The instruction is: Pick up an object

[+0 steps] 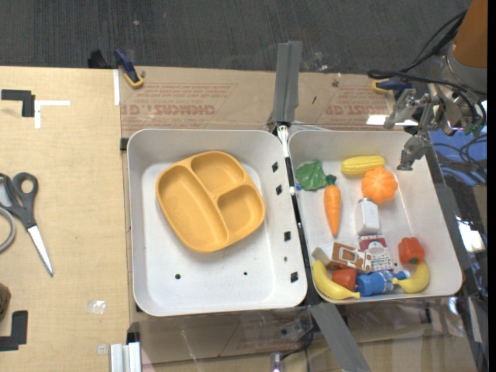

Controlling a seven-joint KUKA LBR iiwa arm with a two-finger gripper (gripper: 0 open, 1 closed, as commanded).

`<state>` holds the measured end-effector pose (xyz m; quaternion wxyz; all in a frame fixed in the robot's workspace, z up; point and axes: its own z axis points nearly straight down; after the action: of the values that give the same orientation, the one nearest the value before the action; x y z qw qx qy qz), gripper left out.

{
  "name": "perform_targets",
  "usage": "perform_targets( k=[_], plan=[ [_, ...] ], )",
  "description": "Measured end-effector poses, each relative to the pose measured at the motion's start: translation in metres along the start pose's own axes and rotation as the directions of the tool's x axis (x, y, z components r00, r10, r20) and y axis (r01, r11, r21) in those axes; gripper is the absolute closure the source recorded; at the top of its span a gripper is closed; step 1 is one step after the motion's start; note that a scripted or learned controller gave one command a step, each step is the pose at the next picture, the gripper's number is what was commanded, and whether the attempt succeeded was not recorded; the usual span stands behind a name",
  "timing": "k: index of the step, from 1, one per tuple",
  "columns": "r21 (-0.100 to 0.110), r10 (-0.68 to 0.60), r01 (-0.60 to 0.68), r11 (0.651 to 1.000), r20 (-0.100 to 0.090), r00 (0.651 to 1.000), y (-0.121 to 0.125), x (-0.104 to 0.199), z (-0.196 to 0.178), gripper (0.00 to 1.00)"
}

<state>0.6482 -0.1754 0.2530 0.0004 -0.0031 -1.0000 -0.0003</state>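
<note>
The right bin [439, 208] holds several toy foods. A corn cob [363, 163] and an orange [379, 184] lie at the back, with a green leafy piece [311, 175] and a carrot [332, 208] to the left. A white box [369, 216] and a red pepper [411, 249] sit in the middle. Two bananas [333, 283] and small cartons [372, 254] crowd the front. My gripper [415, 134] hangs over the bin's back right corner, up and to the right of the orange, with nothing seen in it.
The left bin [147, 231] carries a yellow divided plate [211, 200]. Scissors [27, 215] lie on the wooden bench at far left. A cardboard sheet [194, 99] and a grey bar [287, 84] stand behind the bins. Cables trail near the arm [469, 45].
</note>
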Motion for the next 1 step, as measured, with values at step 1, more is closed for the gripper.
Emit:
perform_targets(
  k=[1],
  plan=[
    [0.0,0.082,-0.082,0.997,0.002,0.997,0.0291,0.0126,0.1627,0.0]
  ],
)
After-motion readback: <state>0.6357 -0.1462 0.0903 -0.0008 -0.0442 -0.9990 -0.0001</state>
